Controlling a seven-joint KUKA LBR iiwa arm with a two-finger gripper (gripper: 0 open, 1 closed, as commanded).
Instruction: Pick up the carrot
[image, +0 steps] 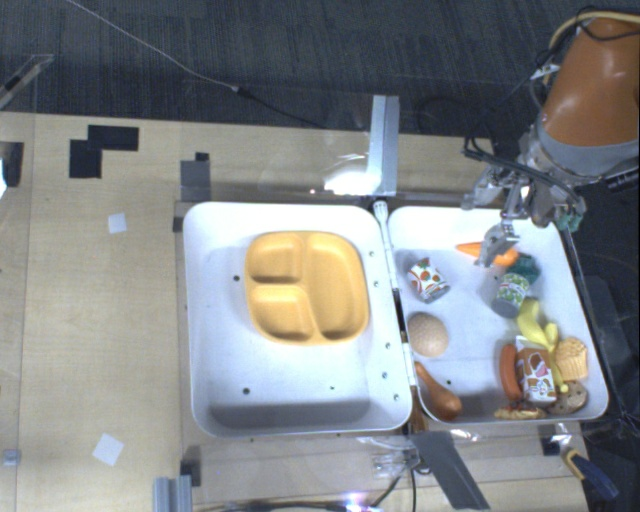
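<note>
Looking down at the right of the frame, I see my pincer lowered into the upper part of the right bin, right at the carrot. One metal finger covers the carrot's thick end; whether it grips I cannot tell. The carrot's orange tip points left, lying near the bin's top wall. The yellow divided plate sits in the left bin.

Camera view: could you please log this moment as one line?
gripper | right bin, over carrot | carrot on bin floor, not lifted | yellow plate in left bin
</note>
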